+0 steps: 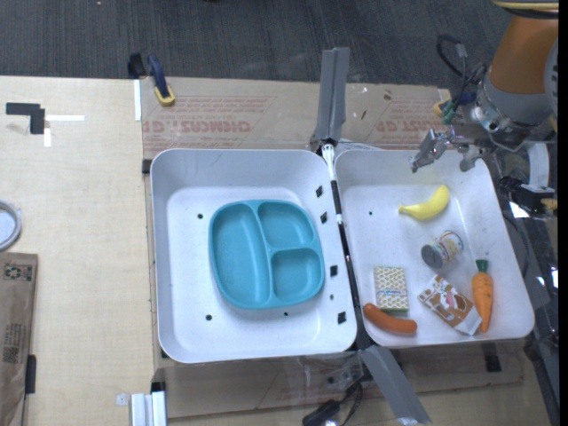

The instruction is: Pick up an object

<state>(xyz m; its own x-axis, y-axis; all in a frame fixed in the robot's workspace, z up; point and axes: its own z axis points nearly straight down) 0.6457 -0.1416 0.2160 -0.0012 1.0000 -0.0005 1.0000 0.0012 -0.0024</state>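
Two shallow white bins sit side by side on a wooden bench, seen from above at a slant. The left bin [169, 238] holds a turquoise divided plate [266, 254] with three compartments, lying flat near its middle. The right bin [355, 238] holds the loose objects the task could concern. A yellow banana [425, 203] lies curved in the upper part of this bin, apart from everything else. Below it, a small clear jar with a grey lid [441, 249] lies on its side. Near the right wall, an orange carrot with a green top [482, 296] lies pointing toward the front wall. Just beside the carrot, a flat red and white packet [449, 303] lies tilted. Along the front edge, a reddish-orange sausage [390, 320] lies nearly level, and a small patterned box [390, 287] sits touching it from above. The arm, grey with an orange band [522, 56], reaches in from the right. Its gripper [449, 148] hangs over the back rim of the right bin, above the banana and apart from it. Two metal fingers [426, 152] appear spread with a gap between them, and nothing is between them; the claw touches no object.
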